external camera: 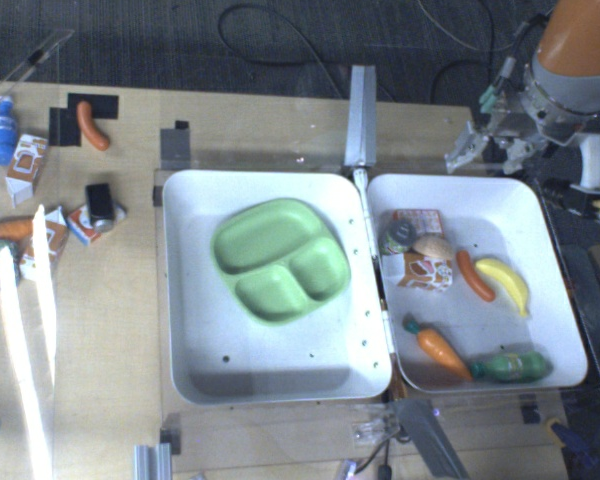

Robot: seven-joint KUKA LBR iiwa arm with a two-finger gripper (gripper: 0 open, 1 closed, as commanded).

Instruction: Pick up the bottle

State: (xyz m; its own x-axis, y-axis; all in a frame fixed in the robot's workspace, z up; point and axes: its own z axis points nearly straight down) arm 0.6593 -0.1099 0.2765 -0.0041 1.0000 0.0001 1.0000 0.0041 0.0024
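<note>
The arm (578, 43) has a broad, rounded orange band above a smooth light-grey wrist section. Below the wrist sits a cluster of grey and silvery metal parts with small dark fittings and a touch of green at one side. Thin dark cables loop along this cluster. The gripper (467, 154) is pale metal, slender and angular; a white cylindrical piece hangs beside the wrist.

Two bins (180, 298), one tray (280, 258), two bottles (510, 367)
</note>
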